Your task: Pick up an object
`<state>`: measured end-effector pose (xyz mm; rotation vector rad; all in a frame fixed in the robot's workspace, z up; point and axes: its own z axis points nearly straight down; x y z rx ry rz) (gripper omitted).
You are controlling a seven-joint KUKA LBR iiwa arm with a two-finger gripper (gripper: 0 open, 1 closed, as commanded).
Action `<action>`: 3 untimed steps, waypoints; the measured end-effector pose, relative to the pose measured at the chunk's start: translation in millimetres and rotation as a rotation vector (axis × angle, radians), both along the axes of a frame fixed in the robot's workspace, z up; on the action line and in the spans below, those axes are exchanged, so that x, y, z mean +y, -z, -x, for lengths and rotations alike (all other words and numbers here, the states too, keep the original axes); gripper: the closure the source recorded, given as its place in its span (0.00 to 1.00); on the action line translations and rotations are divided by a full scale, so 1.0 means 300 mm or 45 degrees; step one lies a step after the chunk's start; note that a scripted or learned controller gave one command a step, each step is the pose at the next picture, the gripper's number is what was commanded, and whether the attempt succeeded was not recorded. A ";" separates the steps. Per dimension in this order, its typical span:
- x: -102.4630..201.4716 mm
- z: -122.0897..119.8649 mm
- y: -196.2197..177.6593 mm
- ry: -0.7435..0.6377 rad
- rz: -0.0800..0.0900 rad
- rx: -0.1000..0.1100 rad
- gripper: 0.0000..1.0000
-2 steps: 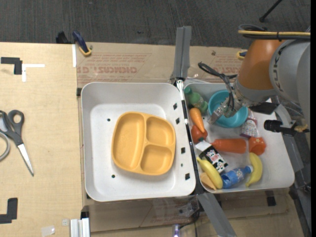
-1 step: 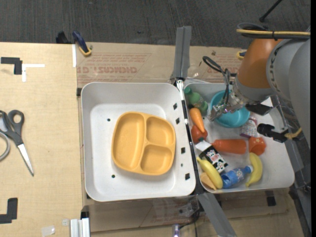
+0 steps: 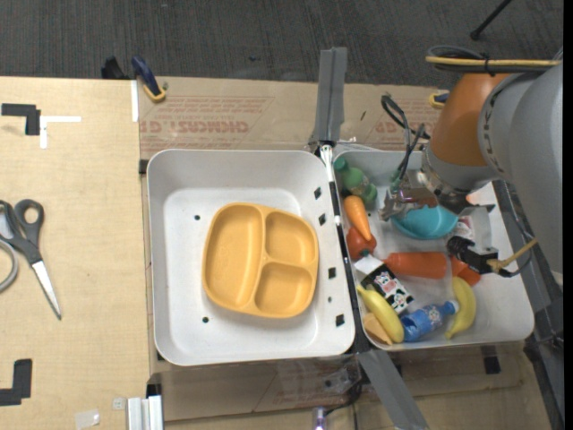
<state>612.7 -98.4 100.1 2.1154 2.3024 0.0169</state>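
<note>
Camera view — gripper (image 3: 400,202) beside teal bowl (image 3: 428,221)

A yellow divided plate (image 3: 260,261) lay in the left bin (image 3: 170,267). The arm (image 3: 501,115) hung over the right bin (image 3: 501,325), above a teal bowl (image 3: 428,221), carrot (image 3: 357,215) and bananas (image 3: 380,316).
</note>
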 end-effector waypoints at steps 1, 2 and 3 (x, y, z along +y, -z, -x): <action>-0.070 0.292 0.003 -0.558 0.010 0.004 1.00; -0.045 0.043 0.001 -0.423 0.010 0.000 1.00; -0.047 0.057 0.020 -0.422 0.006 0.017 0.00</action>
